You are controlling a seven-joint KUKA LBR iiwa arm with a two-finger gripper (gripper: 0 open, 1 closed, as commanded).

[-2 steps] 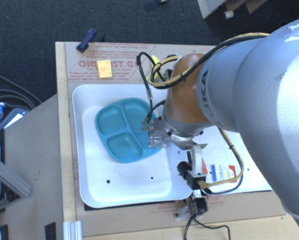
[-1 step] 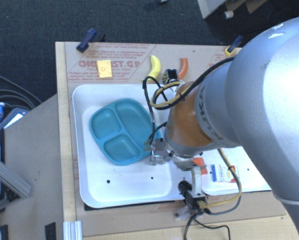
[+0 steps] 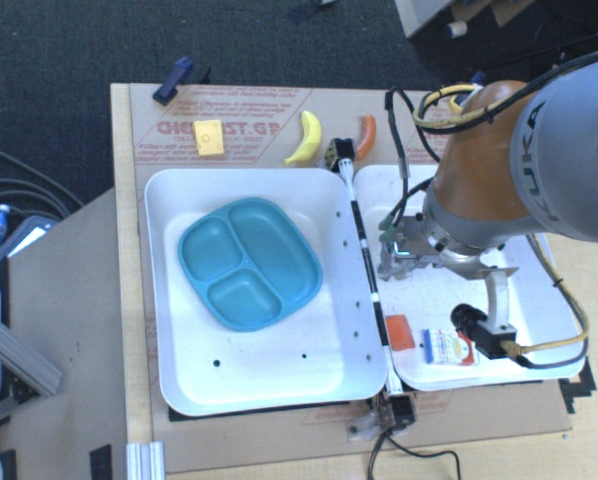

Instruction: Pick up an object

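Your hand (image 3: 397,258) is low in the right bin (image 3: 549,298), grip unclear, so you'd aim for the orange block (image 3: 399,333) next

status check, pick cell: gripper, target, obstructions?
Gripper low at right bin's left edge, nothing seen held. Orange block and small packet near front wall. Blue plate in left bin.

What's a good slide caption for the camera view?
KUKA arm's gripper hangs over the right bin; blue divided plate lies in the left bin.
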